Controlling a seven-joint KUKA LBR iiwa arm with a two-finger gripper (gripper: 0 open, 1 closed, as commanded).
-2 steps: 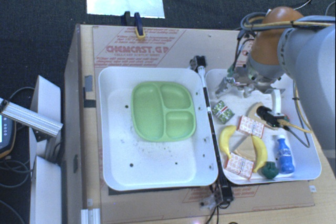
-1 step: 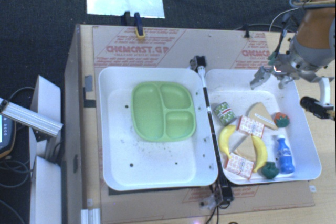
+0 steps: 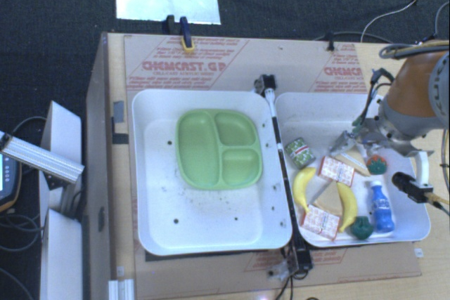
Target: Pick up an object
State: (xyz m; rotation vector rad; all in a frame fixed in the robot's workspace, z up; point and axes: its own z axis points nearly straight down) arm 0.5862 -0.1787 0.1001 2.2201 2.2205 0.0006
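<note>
Grey and orange, the arm comes in from the right and ends in the gripper (image 3: pixel 354 141), low over the right bin (image 3: pixel 309 109); whether it is parted or closed on anything cannot be told, as the parts blur against the objects beneath. Just below it lies a red-and-white patterned packet (image 3: pixel 337 170), with a pale wedge (image 3: pixel 356 161) touching that packet's right side. A red-and-green round piece (image 3: pixel 377 165) sits just to the right of the gripper. Left of it is a small green can (image 3: pixel 299 152). Further below are two bananas (image 3: pixel 303 186), a second patterned packet (image 3: pixel 320 221), a blue bottle (image 3: pixel 381 206) and a dark green lump (image 3: pixel 361 227). Well away to the left, the left bin (image 3: pixel 151 151) holds a green divided plate (image 3: pixel 219 149).
</note>
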